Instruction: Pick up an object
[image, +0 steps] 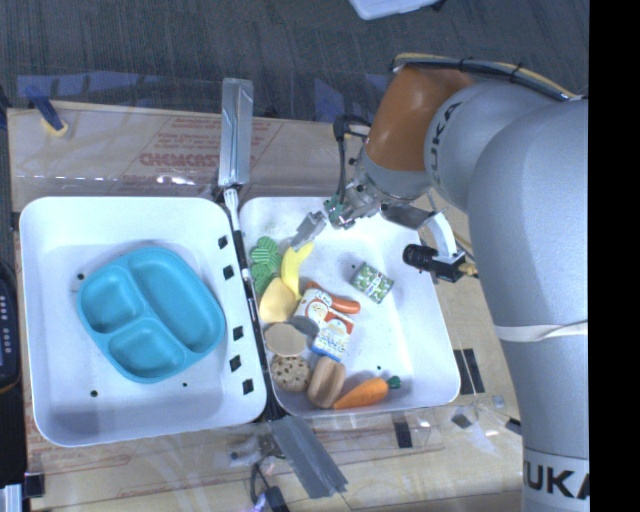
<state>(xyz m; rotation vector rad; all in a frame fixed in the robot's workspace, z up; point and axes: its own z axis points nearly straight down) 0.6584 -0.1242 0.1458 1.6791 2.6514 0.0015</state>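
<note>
The right bin (425, 330) holds a pile of toy food: a yellow banana (293, 266), a green leafy piece (264, 256), a printed carton (326, 322), a small green box (372, 282), a red sausage (345, 303), a cookie (290, 372), a bun (325, 382) and a carrot (362, 392). My gripper (310, 230) hangs low over the bin's back left part. Its tip is just above the banana's upper end, close to the leafy piece. I see nothing lifted in it.
The left bin (50, 260) holds a blue divided plate (150, 312). A ridge with black clips (238, 300) separates the two bins. The grey arm and its orange band (410, 120) cover the right bin's back right corner. A black cable fitting (432, 260) juts over the bin's right side.
</note>
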